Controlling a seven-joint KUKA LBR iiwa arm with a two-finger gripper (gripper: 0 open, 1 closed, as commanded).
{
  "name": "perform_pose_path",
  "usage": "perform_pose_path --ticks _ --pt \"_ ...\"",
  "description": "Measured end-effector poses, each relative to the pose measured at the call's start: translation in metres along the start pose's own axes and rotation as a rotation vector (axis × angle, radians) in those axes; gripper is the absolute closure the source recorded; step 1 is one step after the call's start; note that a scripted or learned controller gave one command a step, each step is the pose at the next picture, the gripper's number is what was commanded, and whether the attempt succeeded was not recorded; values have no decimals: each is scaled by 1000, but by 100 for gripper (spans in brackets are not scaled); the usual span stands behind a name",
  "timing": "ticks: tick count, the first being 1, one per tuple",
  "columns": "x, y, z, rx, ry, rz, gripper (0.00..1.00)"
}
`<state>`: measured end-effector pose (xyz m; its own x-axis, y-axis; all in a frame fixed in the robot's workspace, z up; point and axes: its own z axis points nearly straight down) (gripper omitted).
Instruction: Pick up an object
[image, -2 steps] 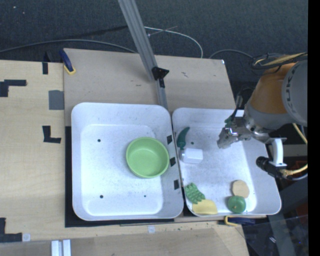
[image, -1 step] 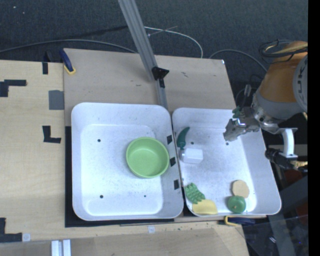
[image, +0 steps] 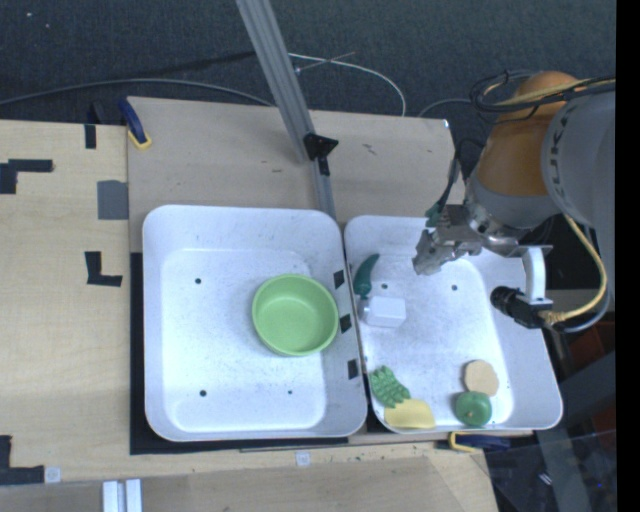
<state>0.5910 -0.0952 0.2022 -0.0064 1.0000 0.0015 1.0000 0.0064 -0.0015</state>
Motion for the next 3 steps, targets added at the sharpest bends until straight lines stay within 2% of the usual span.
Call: perform_pose_path --ticks 1,3 --pt "48 14 5 0 0 0 100" --pt "161 56 -23 -3 1 -1 100"
